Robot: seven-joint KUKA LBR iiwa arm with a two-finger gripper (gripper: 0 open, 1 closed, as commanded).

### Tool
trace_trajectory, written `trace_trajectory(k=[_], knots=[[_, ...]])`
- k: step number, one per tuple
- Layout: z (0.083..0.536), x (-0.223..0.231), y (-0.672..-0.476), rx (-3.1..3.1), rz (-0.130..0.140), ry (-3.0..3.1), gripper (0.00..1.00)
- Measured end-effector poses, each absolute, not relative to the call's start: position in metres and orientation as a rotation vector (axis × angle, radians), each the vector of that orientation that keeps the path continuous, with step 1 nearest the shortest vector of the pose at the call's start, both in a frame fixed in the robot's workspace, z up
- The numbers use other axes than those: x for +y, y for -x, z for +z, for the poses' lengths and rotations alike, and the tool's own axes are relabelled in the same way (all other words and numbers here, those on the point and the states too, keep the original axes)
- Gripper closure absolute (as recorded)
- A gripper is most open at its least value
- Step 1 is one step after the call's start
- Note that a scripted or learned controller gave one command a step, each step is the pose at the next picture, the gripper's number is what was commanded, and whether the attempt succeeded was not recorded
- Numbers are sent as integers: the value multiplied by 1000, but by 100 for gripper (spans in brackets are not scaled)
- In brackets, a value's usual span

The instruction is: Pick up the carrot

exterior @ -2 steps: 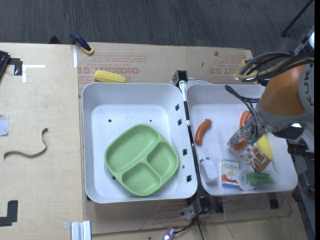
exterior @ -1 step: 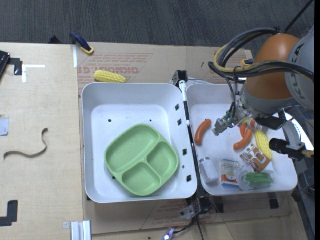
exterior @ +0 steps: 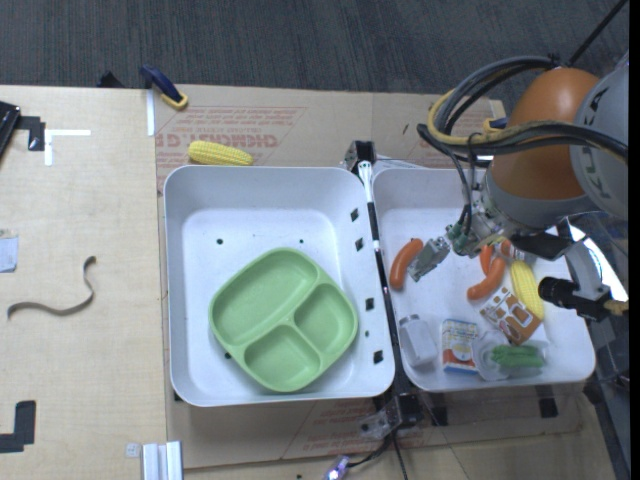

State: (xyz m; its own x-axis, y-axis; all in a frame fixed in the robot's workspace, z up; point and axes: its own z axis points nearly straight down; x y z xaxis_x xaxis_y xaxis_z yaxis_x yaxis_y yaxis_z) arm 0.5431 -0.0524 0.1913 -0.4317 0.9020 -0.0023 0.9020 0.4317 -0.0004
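Observation:
Two orange, carrot-like pieces lie in the right bin (exterior: 570,363). One curved orange piece (exterior: 403,264) rests near the bin's left wall. The other orange piece (exterior: 486,284) lies just right of the gripper, next to a yellow corn cob (exterior: 526,288). I cannot tell which of them is the carrot. My gripper (exterior: 447,248) hangs low between the two pieces, beside the left one, with the grey and orange wrist (exterior: 540,163) above it. Nothing shows as held.
The left bin (exterior: 190,218) holds a green divided plate (exterior: 284,318). The right bin's front holds a small carton (exterior: 460,346), a clear packet (exterior: 415,340), a green item (exterior: 516,358) and a snack pack (exterior: 508,315). A second corn cob (exterior: 219,153) lies on the bench behind the left bin.

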Motion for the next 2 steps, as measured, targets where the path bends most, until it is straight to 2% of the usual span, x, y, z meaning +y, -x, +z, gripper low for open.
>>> trace_trajectory(k=[1, 2], knots=[[155, -104, -577, 2690, -4, -1618, 0], [103, -104, -487, 2614, -4, -1744, 0]])
